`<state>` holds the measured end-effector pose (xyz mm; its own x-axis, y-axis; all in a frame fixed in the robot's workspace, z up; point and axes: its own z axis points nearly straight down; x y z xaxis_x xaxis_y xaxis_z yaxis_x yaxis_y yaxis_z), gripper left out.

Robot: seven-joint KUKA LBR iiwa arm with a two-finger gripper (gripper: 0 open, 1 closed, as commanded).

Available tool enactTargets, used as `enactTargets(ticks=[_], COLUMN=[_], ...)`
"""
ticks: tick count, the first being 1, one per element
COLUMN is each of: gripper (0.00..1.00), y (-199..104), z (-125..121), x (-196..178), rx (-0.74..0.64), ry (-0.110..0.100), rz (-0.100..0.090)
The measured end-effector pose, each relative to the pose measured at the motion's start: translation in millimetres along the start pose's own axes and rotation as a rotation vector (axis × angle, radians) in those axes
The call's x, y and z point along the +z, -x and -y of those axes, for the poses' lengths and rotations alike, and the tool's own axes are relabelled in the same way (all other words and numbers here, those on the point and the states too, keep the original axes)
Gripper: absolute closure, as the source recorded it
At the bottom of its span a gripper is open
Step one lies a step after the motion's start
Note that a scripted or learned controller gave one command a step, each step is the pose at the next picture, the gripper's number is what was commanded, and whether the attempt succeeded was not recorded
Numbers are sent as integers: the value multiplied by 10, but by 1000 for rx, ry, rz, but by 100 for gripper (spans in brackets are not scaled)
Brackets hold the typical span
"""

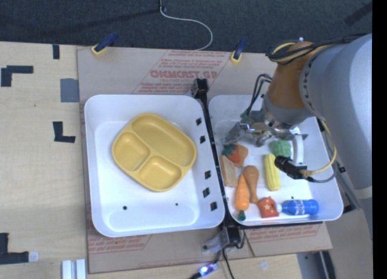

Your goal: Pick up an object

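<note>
From above, the right bin (329,202) held its toys crowded toward its left wall and near rim, leaving open floor at twelve o'clock. The gripper (249,131) hung low there, whether apart or together I could not tell, with the carrot (242,193) lying at six o'clock from it, apart.

Grey arm (338,84) enters from right, orange band above wrist; gripper (253,131) lowered, pointing left; 2 fingers slightly parted, nothing between.
</note>
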<state>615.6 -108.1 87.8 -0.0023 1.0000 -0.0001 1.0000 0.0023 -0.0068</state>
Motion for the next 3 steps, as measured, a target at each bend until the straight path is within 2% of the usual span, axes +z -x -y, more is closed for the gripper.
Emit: enactTargets(ticks=[1,3], gripper=[100,100], y=[-4,123], z=[-9,142], x=[-131,-1165], rx=[0,2], ry=[3,9], rz=[-1,0])
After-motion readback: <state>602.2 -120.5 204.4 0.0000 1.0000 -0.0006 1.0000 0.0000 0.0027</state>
